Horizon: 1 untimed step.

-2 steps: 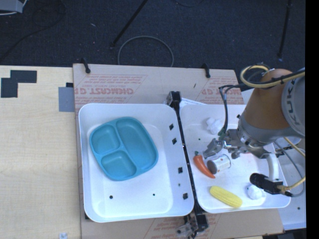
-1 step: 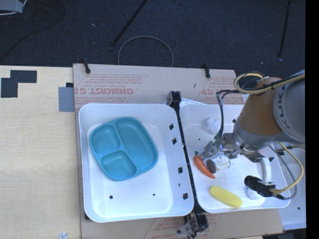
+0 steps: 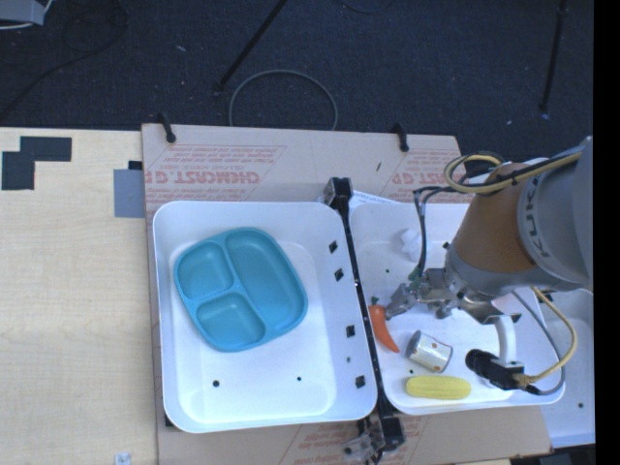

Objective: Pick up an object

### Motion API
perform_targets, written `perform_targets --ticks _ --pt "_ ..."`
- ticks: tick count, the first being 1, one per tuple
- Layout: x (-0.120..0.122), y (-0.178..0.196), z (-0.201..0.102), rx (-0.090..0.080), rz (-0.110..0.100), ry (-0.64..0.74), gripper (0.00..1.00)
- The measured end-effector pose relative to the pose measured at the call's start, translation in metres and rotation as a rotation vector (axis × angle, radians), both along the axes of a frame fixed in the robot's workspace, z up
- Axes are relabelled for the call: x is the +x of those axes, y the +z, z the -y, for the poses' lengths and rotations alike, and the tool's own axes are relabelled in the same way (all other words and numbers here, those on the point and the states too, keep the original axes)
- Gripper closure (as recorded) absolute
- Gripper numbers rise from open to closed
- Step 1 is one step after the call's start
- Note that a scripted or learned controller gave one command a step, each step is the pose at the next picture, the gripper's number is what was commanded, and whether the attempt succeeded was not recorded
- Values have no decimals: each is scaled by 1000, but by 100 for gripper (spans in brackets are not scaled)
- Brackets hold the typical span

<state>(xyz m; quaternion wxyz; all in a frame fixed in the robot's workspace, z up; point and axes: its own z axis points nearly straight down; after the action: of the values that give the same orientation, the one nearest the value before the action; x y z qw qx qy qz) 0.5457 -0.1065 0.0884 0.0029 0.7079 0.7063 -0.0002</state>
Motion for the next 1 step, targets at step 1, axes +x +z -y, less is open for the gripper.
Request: perform_targets --ticks 1 --pt "-2 9 0 5 -7 -7 100"
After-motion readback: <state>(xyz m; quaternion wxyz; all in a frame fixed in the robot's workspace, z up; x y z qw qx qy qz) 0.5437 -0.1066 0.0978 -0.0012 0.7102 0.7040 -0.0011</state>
